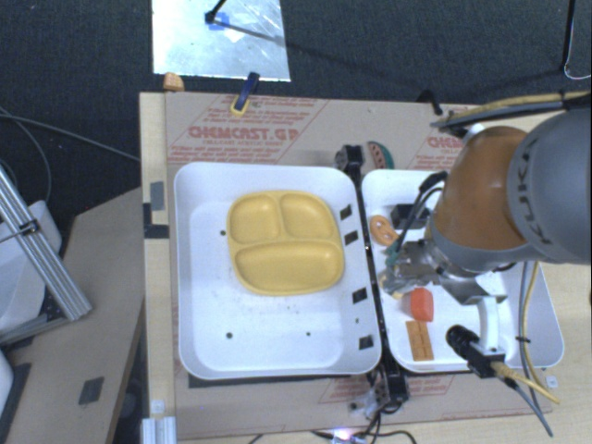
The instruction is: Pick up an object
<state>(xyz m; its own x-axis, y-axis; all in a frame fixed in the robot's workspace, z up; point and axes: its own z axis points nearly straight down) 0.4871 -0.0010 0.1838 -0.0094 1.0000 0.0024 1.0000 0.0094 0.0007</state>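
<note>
We see the gripper [400, 276] low in the right bin [546, 340], just above a small red block [421, 304] that lies by the bin's left wall, with an orange wafer-like bar [420, 340] just below it and an orange ring-shaped piece [382, 228] higher up; how far the jaws stand apart we cannot tell, and nothing shows between them. We judge the red block to be light, stiff and probably smooth plastic, so we would take it across its short sides, square on, lest it squirt out or slide against the wall.
</note>
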